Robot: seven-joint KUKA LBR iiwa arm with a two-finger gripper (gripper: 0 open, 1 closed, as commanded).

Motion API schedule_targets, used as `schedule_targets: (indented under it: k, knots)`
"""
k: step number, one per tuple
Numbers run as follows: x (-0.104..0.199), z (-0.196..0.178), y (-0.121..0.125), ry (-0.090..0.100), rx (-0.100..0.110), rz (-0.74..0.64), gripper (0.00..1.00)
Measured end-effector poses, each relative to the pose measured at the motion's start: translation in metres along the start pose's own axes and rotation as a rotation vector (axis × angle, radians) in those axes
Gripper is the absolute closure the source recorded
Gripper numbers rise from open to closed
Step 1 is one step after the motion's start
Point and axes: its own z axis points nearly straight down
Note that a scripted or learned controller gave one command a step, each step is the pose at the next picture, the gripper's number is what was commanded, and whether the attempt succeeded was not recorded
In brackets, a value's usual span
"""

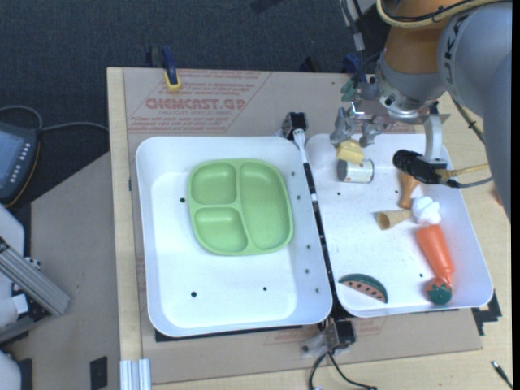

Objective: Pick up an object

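— Hovering our hand (357,131) over the right bin (467,218), are we gripping anything?
— We cannot tell; the yellow block (349,152) sits right beneath the hand, touching a small can (356,171).
— Risk?
— We judge the block could slip sideways against the can, spoiling our grasp.

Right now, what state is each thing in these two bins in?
Green three-compartment plastic plate: flat in left bin, nothing on it.
Yellow block: under the claw, far end of right bin.
Orange toy carrot: lying down.
Watermelon slice toy: lying flat.
Toy ice cream cone: on its side.
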Motion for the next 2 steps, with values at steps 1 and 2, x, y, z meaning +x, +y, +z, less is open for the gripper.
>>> schedule_targets:
  k: [1, 2]
  knots:
    - [0.007, -0.017, 0.001, 0.0, -0.005, -0.002, 1.0]
    - [0.003, -0.016, 0.011, -0.001, -0.005, -0.001, 1.0]
